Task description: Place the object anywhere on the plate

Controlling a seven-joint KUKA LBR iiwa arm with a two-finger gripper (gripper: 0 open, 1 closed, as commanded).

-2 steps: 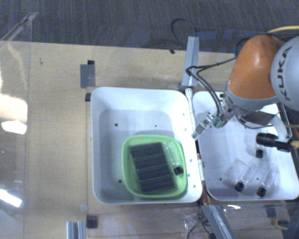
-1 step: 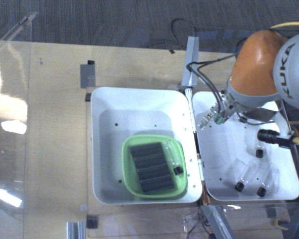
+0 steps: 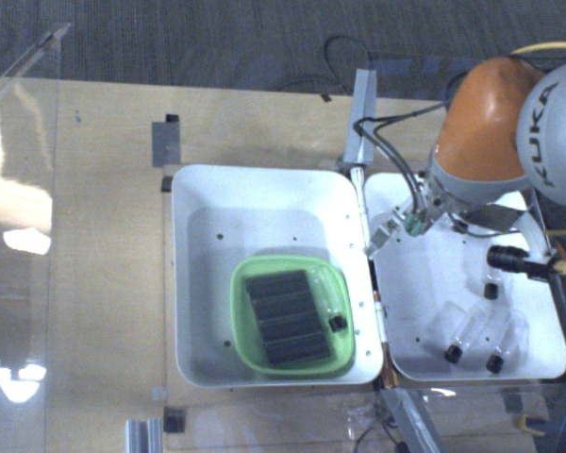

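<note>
A green plate (image 3: 242, 295) sits in the front half of the left bin (image 3: 198, 253). A dark ridged rectangular block (image 3: 285, 317) lies on it. Along the plate's right side lies a small clear bottle (image 3: 330, 300) with its black cap toward the front. My gripper (image 3: 385, 234) hangs under the grey and orange wrist. It is above the left edge of the right bin (image 3: 406, 281), just right of the wall between the bins and above and to the right of the plate. Nothing shows in its grasp.
Several clear bottles with black caps (image 3: 472, 333) lie in the front right part of the right bin, one cap (image 3: 491, 291) farther back. A black cylinder (image 3: 509, 259) juts out beside the arm. Cables and a metal post (image 3: 361, 111) stand behind the bins.
</note>
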